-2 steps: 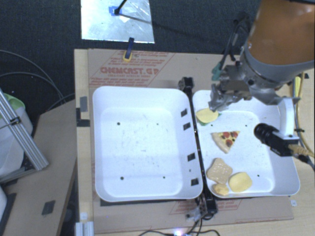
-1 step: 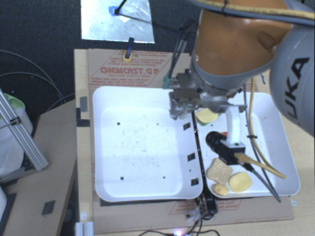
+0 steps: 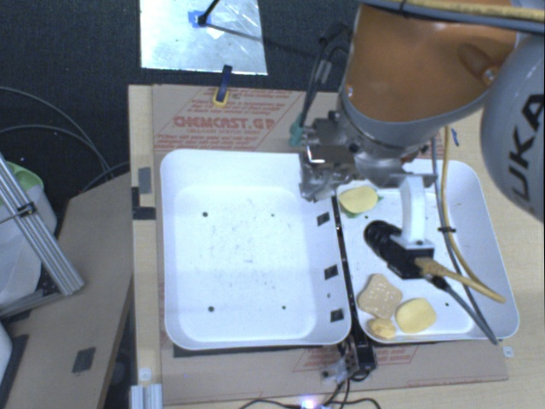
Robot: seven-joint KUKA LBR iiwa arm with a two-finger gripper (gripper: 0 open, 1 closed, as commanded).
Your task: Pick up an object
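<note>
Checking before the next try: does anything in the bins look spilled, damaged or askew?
Nothing stands out. The yellow-green round piece, tan cracker-like square and yellow oval piece all lie inside the right-hand white bin.

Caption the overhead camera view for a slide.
End effector over the right bin's far left corner, beside a yellow piece; tan cracker and yellow disc near the front.

Yellowish food bits [image 3: 416, 314], R bin [image 3: 479, 228]

Grey arm [image 3: 509, 92] with broad orange band [image 3: 417, 49], black lettering [image 3: 530, 143], apparently metal wrist [image 3: 341, 147].
</note>
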